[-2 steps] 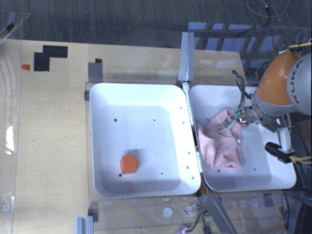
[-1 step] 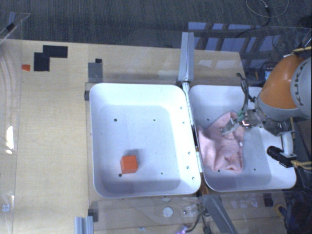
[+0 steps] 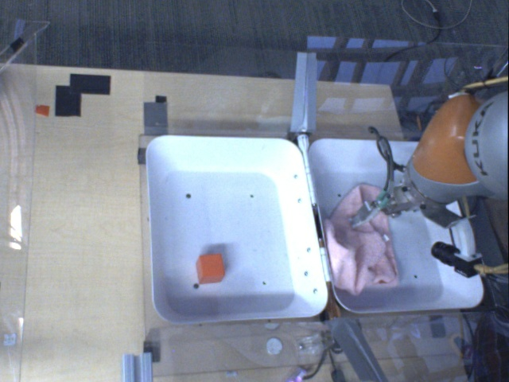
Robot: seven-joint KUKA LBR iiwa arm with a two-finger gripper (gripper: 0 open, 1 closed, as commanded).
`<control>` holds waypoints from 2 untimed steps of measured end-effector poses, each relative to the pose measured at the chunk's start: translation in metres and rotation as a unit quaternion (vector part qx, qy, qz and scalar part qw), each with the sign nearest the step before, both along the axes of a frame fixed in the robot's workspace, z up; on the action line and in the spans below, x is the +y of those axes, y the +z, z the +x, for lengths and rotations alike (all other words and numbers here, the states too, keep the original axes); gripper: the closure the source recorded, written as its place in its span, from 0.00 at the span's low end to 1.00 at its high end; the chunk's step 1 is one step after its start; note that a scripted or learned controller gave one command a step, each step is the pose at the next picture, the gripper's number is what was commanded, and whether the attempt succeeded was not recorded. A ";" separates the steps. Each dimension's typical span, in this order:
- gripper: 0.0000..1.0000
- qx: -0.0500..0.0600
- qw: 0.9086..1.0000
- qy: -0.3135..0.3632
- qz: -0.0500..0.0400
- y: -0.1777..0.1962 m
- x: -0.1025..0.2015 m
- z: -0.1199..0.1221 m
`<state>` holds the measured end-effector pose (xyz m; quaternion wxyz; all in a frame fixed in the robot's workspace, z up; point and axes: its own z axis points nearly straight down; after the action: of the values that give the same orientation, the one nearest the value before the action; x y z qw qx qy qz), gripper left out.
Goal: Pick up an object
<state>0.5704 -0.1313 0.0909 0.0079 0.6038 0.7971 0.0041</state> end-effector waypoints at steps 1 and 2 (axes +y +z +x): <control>0.00 0.002 0.992 -0.122 0.003 -0.001 0.016 0.034; 0.00 0.004 0.998 -0.061 0.002 -0.002 0.014 0.101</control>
<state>0.6717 -0.1170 0.0892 0.0039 0.6515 0.7586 0.0026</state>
